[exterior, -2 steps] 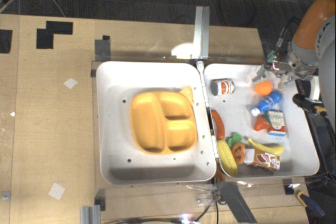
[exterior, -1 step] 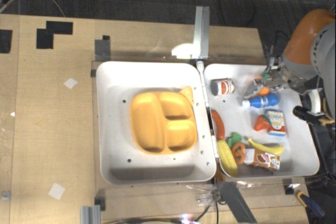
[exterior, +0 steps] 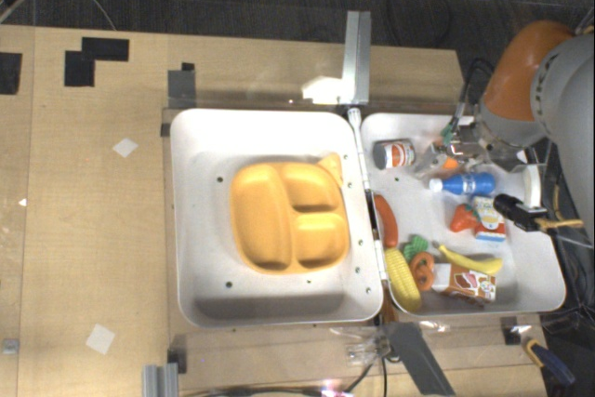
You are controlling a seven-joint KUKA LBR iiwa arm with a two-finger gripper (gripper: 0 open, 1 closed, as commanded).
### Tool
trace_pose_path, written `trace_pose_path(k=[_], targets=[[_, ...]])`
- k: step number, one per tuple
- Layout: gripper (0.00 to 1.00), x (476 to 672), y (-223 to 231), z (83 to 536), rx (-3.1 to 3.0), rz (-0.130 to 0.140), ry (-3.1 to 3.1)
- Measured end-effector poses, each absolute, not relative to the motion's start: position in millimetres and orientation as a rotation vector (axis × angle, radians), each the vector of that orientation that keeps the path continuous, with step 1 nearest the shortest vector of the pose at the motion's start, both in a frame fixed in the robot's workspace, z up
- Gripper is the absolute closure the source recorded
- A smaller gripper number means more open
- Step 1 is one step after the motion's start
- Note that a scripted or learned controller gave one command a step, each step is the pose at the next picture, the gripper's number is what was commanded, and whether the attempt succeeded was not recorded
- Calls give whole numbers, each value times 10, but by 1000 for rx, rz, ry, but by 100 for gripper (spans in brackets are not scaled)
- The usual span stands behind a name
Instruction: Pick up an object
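Fingers (exterior: 450, 147) low in the far part of the right bin (exterior: 548, 293), hung from the grey arm (exterior: 567, 98) reaching in from the right. Cannot tell whether open or closed, with the tips lost among the clutter.

Just left of them, a can (exterior: 395, 153) on its side, near the bin's far left corner. Right at the tips, a small orange piece (exterior: 449, 165), touching or just beside; cannot tell which.

A little nearer the camera, a blue bottle (exterior: 471, 186) on its side, white cap pointing left. Nearer again, a red carton (exterior: 480, 221), slightly tilted.

Along the left wall, a red sausage (exterior: 386, 218) lying lengthwise, then a corn cob (exterior: 402, 274) down in the near left corner. Pressed against the corn, a small orange toy (exterior: 421, 267) with a green top. Right of that, a banana (exterior: 469, 259) lying across the top edge of a brown carton (exterior: 465, 285), both close to the near wall.

In the left bin (exterior: 195, 200), a yellow tray (exterior: 288, 214) with three compartments, about the middle, its right edge near the wall beside the right bin.

Both bins side by side on a pale wooden worktop (exterior: 84, 228), with black patches (exterior: 93, 59) at its far left.
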State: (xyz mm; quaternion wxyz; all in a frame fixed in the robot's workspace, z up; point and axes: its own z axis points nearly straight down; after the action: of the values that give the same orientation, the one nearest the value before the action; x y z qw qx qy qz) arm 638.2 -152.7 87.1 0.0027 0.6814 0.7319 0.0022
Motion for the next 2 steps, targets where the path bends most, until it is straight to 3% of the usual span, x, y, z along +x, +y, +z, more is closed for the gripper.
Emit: trace_pose_path(k=[1, 2], targets=[[100, 6388, -1532, 993, 2131, 5, 2300], [0, 6411, -1523, 1008, 2124, 13, 2297]])
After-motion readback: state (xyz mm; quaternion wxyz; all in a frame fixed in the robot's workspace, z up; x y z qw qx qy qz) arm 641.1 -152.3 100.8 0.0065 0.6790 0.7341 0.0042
